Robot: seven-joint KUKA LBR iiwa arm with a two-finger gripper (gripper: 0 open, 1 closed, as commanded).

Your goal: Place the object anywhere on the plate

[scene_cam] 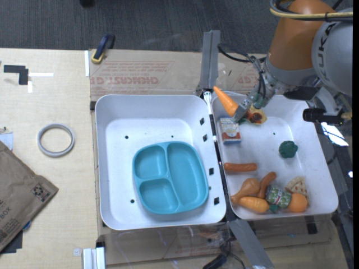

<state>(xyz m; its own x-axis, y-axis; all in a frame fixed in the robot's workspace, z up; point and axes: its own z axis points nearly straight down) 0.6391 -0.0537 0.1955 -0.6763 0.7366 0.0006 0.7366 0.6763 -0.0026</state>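
So the arm comes in from the right and its claw is down at the far left corner of the right bin, right by the divider between the two bins. It's got an orange carrot sitting at the fingertips, tilted, with the pointy end aimed at the far edge of the bin; the fingers look clamped on its thick end, though it's small and a bit hard to make out. Just beside the claw there's a little brown and yellow thing I can't identify, and just below the carrot a small carton with a blue base stands near the bin's left wall. The rest of the right bin is pretty busy: a dark green broccoli-looking lump toward the middle, a sausage lying along the left side, and a pile of toy food crowded along the near edge. The blue plate, the kind with three compartments, sits in the left bin, toward its near edge, well apart from the carrot. Out on the worktop to the left there's a roll of tape, and a brown paper bag at the near left edge.
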